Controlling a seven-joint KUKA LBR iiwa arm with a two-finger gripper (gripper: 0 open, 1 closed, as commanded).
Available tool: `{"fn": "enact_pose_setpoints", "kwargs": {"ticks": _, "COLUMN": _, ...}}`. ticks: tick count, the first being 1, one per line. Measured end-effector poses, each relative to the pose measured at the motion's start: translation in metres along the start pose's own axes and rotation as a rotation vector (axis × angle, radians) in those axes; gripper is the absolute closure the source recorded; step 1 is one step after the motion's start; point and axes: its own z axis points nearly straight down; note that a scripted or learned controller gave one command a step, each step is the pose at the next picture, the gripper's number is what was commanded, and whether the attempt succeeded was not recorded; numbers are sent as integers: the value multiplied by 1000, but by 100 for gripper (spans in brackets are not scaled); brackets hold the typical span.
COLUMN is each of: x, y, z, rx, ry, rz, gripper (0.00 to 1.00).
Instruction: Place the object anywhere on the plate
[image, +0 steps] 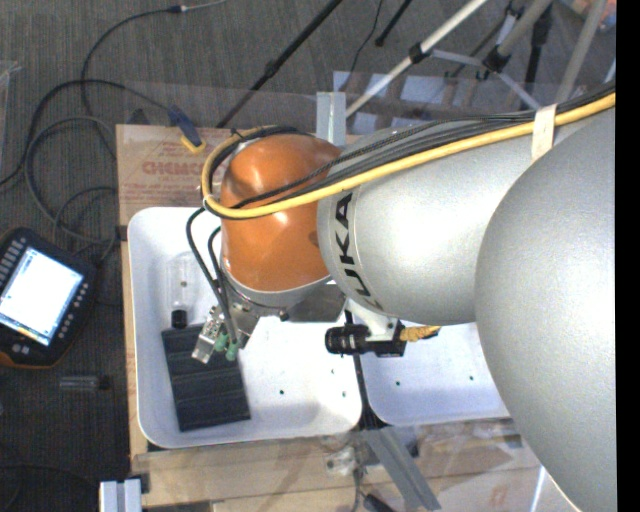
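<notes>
Arm (450, 250) reaching in from right, orange band (270, 215) over left bin (145, 300). Claw (215, 340) low over upper edge of dark ribbed rectangular plate (205, 385) in bin's lower left; grip state not discernible. Clear bottle-like object (182, 285) with dark cap lying just above plate, apart from it. Right bin (430, 395) partly hidden under arm.

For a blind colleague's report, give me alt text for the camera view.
A grey arm with an orange band reaches over the left white bin, its gripper above a flat black ribbed rectangular plate; a clear plastic bottle lies nearby.
</notes>
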Motion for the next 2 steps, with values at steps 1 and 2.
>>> {"fn": "enact_pose_setpoints", "kwargs": {"ticks": 1, "x": 3, "y": 4, "z": 90, "rx": 0, "ry": 2, "rz": -150, "gripper": 100}}
{"fn": "enact_pose_setpoints", "kwargs": {"ticks": 2, "x": -10, "y": 12, "z": -5, "rx": -3, "ry": -3, "rz": -274, "gripper": 100}}
